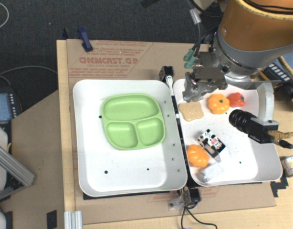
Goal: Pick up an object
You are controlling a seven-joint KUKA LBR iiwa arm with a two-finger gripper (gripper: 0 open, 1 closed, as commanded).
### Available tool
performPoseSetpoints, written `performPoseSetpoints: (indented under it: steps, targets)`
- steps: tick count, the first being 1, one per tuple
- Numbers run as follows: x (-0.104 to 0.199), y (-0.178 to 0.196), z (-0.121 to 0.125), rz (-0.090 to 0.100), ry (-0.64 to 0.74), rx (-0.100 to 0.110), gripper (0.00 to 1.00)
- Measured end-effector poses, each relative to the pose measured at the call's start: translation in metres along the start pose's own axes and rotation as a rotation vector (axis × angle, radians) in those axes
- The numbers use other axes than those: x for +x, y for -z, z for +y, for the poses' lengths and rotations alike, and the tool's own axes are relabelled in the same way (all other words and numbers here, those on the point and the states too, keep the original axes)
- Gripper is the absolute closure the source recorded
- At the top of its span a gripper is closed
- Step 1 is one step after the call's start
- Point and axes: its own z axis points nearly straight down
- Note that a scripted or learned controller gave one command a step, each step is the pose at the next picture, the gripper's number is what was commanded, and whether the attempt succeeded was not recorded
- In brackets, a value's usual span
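My gripper (193, 95) hangs over the back left corner of the right bin (268, 171), just above a tan square cracker (191, 111). Right of the cracker lies a small orange pumpkin (218, 103), with a red piece (236, 99) beside it. Nearer the front sit a black-and-white block (211, 142), a second orange fruit (197, 155) and a pale grey piece (212, 172). I see nothing held in the gripper.
The left bin (89, 161) holds a green divided plate (133, 120). The divider between the two bins (177, 123) runs close to the gripper's left side. The arm's large grey and orange body (256, 27) overhangs the back of the right bin.
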Motion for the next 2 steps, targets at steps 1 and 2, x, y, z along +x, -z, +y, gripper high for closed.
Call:
performPoseSetpoints:
  steps: [1,2]
  targets:
    - [0.02,0.102,0.037,-0.001,-0.011,-0.008,1.0]
    - [0.015,0.009,-0.002,-0.006,-0.015,0.018,1.0]
